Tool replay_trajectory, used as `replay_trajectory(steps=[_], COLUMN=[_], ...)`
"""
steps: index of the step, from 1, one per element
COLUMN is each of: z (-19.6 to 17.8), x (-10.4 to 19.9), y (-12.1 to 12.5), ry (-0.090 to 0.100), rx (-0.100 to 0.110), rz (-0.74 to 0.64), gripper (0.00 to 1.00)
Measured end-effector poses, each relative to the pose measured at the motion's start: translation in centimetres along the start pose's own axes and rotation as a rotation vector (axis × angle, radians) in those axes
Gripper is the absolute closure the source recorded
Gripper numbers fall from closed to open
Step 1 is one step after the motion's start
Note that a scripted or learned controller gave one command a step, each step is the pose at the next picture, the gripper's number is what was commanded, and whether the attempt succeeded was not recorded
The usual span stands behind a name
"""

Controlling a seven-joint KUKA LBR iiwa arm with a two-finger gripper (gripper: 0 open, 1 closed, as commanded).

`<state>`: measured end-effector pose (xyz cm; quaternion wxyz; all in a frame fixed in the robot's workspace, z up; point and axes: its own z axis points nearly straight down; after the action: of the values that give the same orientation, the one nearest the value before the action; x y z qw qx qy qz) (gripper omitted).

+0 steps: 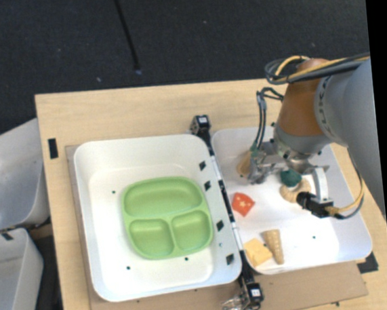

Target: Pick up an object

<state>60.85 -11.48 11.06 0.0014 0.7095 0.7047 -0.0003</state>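
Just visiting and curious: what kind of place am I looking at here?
Probably a robotics lab test bench: a grey robot arm with an orange band reaches over two shallow white bins, one holding a green divided plastic tray, the other small toy food pieces.

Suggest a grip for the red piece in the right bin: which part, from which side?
Likely best from straight above. The red piece lies flat on the right bin floor, apart from the cone and the yellow block, so there is room for fingers all round it. Close across its narrower span, fingers on two opposite edges. The bin wall to its left argues against a side approach.
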Motion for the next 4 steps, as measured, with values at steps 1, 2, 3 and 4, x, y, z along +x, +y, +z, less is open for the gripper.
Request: replay_trajectory(steps=[1,2,3,4], z=[-4.4,-8.9,-12.6,-12.1], x=[0.4,0.9,0.8,6.3], y=[0.0,0.0,0.2,-1.2], ry=[0.002,0.002,0.002,0.004], rx=[-0.002,-0.003,-0.002,0.003], rz=[-0.007,-0.010,-0.010,-0.014], gripper=[1.00,1.00,1.00,1.00])
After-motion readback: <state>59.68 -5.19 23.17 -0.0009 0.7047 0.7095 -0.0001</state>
